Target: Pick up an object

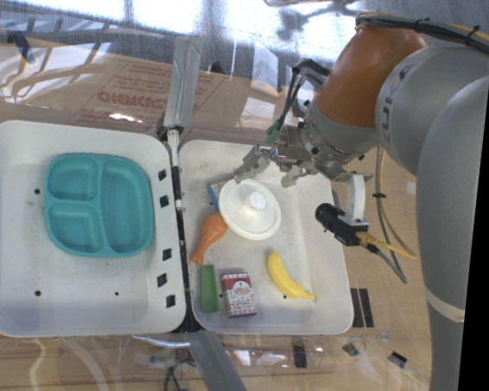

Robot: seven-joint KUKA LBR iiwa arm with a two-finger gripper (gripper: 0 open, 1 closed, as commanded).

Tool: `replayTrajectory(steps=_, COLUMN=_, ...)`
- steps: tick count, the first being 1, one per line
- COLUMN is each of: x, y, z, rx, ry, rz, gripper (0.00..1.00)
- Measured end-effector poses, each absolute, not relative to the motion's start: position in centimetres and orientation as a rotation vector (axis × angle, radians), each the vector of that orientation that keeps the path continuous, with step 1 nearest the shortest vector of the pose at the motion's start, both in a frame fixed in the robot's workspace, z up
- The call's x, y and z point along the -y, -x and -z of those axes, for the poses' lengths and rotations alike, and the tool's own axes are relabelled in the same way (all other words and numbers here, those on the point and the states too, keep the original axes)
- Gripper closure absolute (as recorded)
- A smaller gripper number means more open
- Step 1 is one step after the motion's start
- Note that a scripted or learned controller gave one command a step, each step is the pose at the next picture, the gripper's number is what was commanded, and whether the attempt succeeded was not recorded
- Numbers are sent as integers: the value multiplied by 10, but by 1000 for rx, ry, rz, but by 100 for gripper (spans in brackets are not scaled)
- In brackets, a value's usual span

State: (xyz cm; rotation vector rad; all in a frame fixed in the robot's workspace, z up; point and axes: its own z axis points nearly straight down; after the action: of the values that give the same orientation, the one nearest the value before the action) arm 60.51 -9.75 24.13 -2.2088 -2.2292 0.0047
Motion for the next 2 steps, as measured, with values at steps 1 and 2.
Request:
replayTrajectory(steps=1, x=98, y=-558, z=-96, rx=2200, ry=2248, rz=7, gripper=0)
replayTrajectory(steps=2, x=101, y=-560, z=-108, rx=2207, ry=2250, rz=9, gripper=100)
